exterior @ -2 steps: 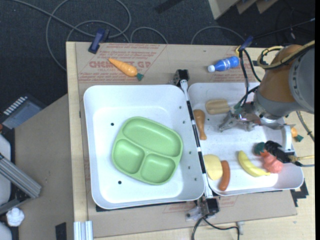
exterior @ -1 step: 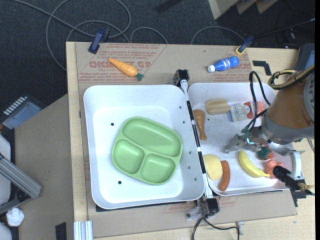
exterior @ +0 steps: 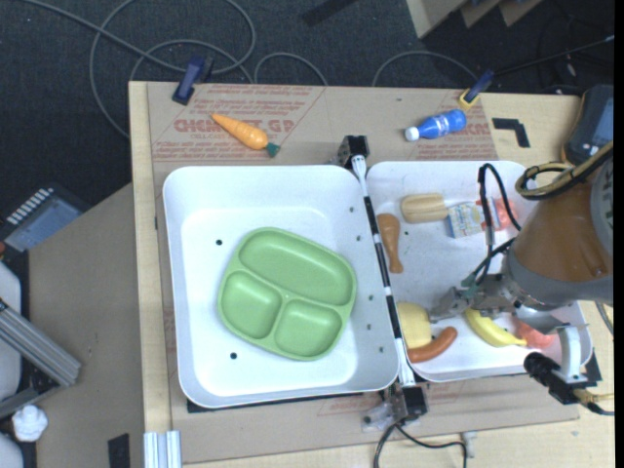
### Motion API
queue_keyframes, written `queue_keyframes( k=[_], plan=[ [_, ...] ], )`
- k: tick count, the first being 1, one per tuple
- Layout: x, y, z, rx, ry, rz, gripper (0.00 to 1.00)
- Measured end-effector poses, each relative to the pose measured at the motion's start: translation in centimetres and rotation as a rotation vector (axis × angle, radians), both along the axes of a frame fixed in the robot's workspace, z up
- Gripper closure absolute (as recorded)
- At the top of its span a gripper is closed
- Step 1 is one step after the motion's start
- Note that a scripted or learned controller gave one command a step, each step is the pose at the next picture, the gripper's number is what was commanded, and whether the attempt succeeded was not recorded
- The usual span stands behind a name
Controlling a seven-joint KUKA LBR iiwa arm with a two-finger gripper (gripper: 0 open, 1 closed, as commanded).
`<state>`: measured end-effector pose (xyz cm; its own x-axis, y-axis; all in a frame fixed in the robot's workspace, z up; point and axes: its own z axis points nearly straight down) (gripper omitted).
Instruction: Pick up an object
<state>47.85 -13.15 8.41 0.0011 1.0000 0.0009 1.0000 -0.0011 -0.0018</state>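
Grey arm [exterior: 561,242] reaches into the right bin [exterior: 429,178], low over the toys

Its gripper [exterior: 475,300] sits just beside a yellow banana [exterior: 492,330], and it is too hard to tell if it is grasping anything. A red sausage [exterior: 434,344] and a yellow block [exterior: 414,325] lie near the front. A wooden block [exterior: 422,208] lies at the back. The left bin [exterior: 190,261] holds a green tray [exterior: 286,292]
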Motion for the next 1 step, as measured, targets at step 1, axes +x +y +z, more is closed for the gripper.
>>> queue_keyframes(
  k=[1],
  plan=[
    [0.01, 0.01, 0.97, -0.001, -0.001, -0.001, 1.00]
  ],
)
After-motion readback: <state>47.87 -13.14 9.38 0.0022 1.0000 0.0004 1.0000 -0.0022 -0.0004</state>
